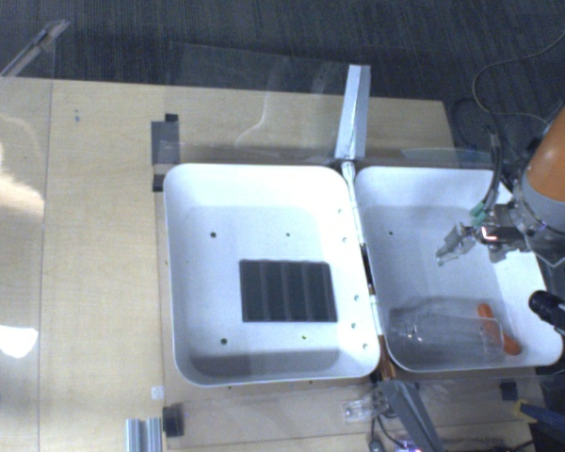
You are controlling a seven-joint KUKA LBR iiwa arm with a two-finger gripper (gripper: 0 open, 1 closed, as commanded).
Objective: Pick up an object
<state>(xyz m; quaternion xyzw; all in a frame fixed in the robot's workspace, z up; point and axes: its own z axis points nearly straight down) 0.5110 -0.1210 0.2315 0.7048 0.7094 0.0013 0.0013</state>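
- Bottle, clear with orange at its right end, lies on its side along the near wall of the right bin; nothing is lifted yet, so you have the whole pick left.
- Claw hangs over that bin, apart from the bottle; whether it is spread or closed you cannot tell.
- Left bin holds a dark ribbed pad.
- Surface is pale wood; dark carpet lies beyond.

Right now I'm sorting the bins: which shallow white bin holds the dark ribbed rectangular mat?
The left shallow white bin: the dark ribbed rectangular mat lies flat on its floor.
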